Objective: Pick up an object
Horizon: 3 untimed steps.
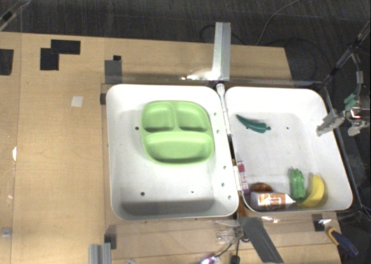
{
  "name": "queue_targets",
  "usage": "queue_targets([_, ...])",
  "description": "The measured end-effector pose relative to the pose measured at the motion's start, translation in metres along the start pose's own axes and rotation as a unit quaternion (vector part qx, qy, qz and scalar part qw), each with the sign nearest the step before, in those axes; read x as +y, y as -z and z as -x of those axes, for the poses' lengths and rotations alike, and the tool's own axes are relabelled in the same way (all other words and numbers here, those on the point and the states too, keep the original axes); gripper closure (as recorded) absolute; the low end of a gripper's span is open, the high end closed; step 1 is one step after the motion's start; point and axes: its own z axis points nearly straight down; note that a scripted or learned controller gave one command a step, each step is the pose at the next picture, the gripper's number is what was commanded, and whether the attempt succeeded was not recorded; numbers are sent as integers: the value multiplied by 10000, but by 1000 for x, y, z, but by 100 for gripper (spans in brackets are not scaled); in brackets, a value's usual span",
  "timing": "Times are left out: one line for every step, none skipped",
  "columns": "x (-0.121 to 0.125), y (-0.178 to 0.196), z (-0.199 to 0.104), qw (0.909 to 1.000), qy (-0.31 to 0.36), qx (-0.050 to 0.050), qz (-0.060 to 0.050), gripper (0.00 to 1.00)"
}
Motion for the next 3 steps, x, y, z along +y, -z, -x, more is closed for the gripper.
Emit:
queue_targets([-37,-102,3,10000,-39,4,-8,0])
queue_targets([-34,-183,-22,9992,394,-20,58,0])
queue_targets([-31,-172,-24,9991,406,6,79,100])
